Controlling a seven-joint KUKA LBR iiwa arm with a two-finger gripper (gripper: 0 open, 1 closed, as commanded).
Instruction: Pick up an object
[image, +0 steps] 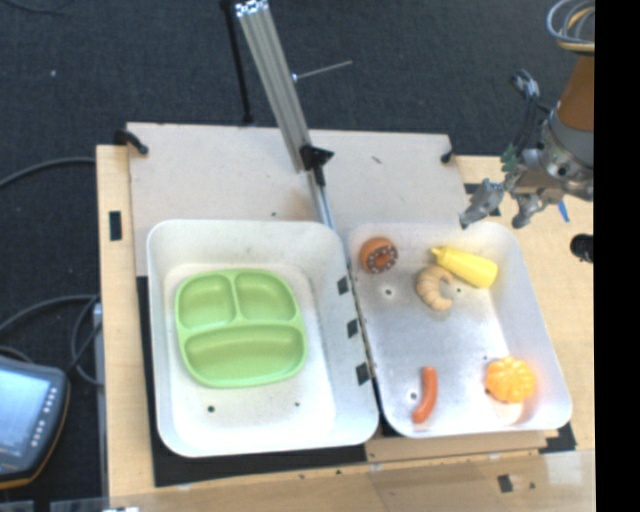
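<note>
Wooden bench (120, 300): two white bins side by side, L bin (165, 400), R bin (540, 330), edges touching.

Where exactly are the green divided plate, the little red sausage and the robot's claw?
green divided plate (240, 327): camera view, on its centre ridge.
red sausage (426, 394): camera view, on its middle.
claw (505, 208): camera view, midway between its fingertips, above the right bin's far edge.
</note>
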